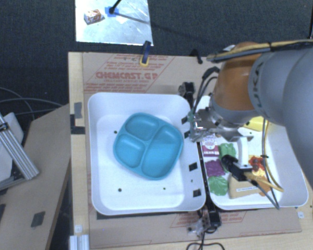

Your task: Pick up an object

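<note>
**Blue Plate or Small Pieces: Grasp Selection Notes**

Blue moulded plastic with three compartments: the divided plate (148, 145) lies flat and alone in the middle of the left bin (105, 194). It is judged stiff, light and smooth. Only the raised rim offers a hold, and a pinch from above on the flat floor is likely to slip.

The right bin (297, 191) holds a cluster of small things on the side nearest the left bin:
- a green piece (228, 150)
- a purple piece (214, 167)
- a second green piece (217, 185)
- a tan block (243, 190)
- a yellow item (256, 124), further back and partly under the arm

These lie touching or just beside one another. Their material cannot be told, but all look light.

The gripper (201, 133) sits low over the back-left corner of the right bin, just beside the wall between the bins and directly above a printed white packet (209, 141). The wrist covers it, so it cannot be told whether the claw is apart or together. Nothing is seen held.

Handling judgement:
- **Packet:** the nearest candidate. It looks thin, flat and probably slick, so take it by an edge.
- **Tan block:** it looks stiff and straight-sided, so grip it across the short sides.
- **Crowding:** neighbouring pieces may be nudged or caught during closure.
</note>
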You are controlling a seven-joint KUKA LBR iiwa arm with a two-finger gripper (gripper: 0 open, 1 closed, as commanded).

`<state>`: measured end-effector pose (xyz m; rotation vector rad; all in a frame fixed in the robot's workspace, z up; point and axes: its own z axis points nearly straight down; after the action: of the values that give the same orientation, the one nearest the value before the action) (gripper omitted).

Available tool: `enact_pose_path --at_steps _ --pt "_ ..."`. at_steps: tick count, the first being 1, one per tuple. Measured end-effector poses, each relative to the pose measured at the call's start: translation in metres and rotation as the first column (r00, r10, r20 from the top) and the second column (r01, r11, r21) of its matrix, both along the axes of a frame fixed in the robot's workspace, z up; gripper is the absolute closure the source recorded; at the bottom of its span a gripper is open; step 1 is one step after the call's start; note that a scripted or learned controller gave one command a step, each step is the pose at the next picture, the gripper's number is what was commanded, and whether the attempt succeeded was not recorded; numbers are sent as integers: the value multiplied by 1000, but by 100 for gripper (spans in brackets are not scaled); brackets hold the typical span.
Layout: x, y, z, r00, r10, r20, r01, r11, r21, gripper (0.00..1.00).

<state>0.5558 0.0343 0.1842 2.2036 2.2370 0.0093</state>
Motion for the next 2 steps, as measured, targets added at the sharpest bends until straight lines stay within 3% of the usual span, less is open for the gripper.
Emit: enact_pose_path --at_steps 1,2 --pt "-32 -46 0 1000 -18 -7 18 1000 -4 100" --pt "16 75 6 1000 1 1 -1 1000 3 100"
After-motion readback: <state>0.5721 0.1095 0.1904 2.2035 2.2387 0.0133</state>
